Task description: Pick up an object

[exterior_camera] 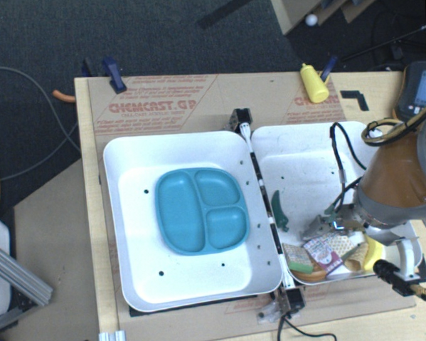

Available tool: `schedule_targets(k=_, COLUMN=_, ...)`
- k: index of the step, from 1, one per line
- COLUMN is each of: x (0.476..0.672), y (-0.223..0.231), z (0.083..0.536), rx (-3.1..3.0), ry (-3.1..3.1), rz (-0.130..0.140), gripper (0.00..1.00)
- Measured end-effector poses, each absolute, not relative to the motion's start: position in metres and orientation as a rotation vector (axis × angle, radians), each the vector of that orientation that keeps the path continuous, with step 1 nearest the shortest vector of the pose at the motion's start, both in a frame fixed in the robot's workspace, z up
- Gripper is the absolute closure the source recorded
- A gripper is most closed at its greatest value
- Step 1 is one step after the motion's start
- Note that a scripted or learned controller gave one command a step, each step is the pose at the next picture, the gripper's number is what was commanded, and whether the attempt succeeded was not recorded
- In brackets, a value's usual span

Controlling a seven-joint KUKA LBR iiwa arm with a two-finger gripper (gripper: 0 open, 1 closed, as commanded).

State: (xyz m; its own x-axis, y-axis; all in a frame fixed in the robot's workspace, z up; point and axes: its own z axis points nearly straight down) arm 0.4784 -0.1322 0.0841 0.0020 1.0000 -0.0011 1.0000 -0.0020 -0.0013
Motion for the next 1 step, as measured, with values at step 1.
schedule_targets(k=1, x=0.5881, y=-0.1866, z=0.0998, rx=-2.223, ry=-2.223, rz=-0.001, gripper=0.0)
